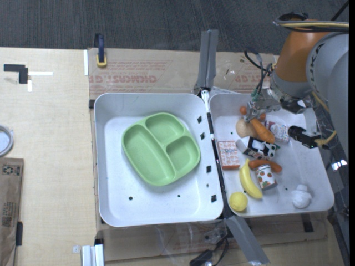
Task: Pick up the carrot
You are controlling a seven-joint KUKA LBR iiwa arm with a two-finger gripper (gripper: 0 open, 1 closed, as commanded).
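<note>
The carrot [262, 130] is a short orange piece lying at a slant near the back of the right bin [316, 165], between a beige round item [243, 128] and a white packet [279, 132]. My gripper [257, 113] hangs from the orange-banded wrist just above the carrot's upper end, very close to it or touching it. A small orange bit [243, 110] lies to the gripper's left.
The right bin also holds a red box [228, 154], a black-and-white item [260, 147], an orange-red sausage shape [264, 165], a small can [267, 178], a banana [250, 182], a lemon [238, 201] and a white object [301, 197]. A green divided plate [161, 147] lies in the left bin [105, 148].
</note>
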